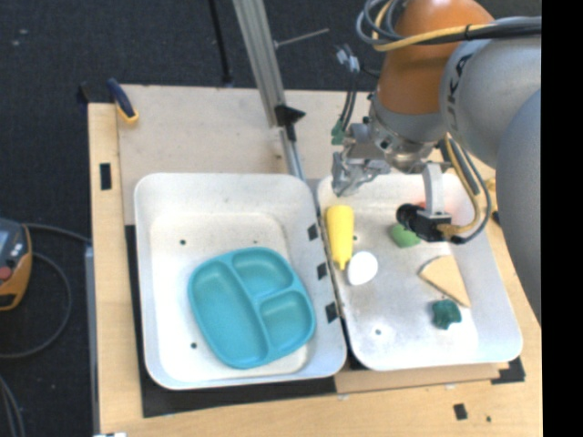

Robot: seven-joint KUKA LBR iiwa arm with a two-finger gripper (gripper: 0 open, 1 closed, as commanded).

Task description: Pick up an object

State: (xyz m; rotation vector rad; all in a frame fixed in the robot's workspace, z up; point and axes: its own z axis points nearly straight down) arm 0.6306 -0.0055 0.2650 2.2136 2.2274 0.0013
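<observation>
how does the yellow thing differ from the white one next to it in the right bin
The yellow object is long and cylinder-like, lying lengthwise along the bin's left wall; the white object is round and compact. The yellow one is clearly longer. The yellow one lies closer to the gripper, the white one farther. Both rest in the right bin, seemingly touching.

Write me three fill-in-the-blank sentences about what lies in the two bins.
The blue divided plate lies in the ____ bin.
The yellow corn cob lies beside a small ____ egg-shaped object.
The gripper hovers above the ____ end of the corn cob.

Missing words: left; white; far
</observation>
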